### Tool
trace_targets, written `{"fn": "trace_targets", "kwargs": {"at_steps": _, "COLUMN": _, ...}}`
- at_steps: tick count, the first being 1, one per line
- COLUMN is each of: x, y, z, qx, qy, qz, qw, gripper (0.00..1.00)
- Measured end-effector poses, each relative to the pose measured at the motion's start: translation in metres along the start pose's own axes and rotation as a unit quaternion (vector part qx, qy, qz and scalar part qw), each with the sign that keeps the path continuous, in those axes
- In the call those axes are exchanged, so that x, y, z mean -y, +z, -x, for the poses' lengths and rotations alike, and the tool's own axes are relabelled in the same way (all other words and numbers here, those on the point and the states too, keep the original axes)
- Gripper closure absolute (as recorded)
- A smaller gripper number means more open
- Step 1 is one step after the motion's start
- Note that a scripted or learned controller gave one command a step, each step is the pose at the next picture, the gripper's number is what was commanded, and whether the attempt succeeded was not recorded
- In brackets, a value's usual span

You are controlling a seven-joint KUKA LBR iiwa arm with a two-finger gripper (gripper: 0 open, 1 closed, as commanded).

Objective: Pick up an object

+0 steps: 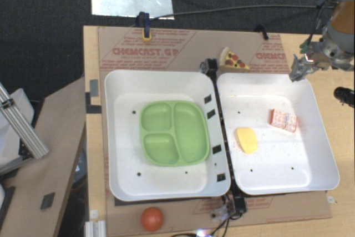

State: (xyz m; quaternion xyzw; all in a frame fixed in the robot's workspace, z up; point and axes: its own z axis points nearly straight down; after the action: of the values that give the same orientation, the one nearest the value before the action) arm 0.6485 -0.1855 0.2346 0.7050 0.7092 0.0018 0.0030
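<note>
The tool (pixel 300 70), its open-or-closed state impossible to tell, hovers over the right bin's (pixel 321 175) far right corner, well apart from the yellow piece (pixel 247 140) and the red-and-white packet (pixel 283 120).

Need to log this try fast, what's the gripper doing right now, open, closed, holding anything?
Gripper: cannot be told open or closed; it sits over the right bin's far corner, with nothing visibly held.
</note>
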Motion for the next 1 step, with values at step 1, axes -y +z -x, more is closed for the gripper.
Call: {"fn": "trace_targets", "kwargs": {"at_steps": 1, "x": 0.0091, "y": -0.009, "z": -0.0501, "qx": -0.001, "qy": -0.001, "qz": -0.002, "qw": 1.0, "gripper": 1.0}}
